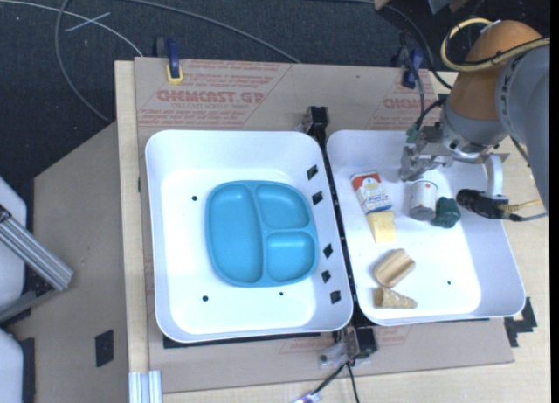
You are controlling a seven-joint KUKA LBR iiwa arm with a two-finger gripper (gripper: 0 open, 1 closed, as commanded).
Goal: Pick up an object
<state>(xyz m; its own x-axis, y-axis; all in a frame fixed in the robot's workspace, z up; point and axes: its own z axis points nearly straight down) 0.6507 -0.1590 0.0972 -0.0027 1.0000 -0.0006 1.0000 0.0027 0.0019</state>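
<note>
The right bin (489,296) holds several small objects. A red and white carton (369,191) lies at its left, with a pale yellow block (381,225) just below it. A tan bread-like piece (393,266) and a tan wedge (395,300) lie nearer the front. A grey cylinder (424,199) lies beside a dark green piece (448,211). My gripper (420,162) hangs at the back of this bin, directly above the grey cylinder's top end. Nothing is visibly held in it.
The left bin (175,305) holds a blue divided plate (260,232). A black clip-studded divider (325,218) runs between the bins. A black part (480,204) of the arm's wrist reaches over the right bin. Cables (87,8) lie behind the bench.
</note>
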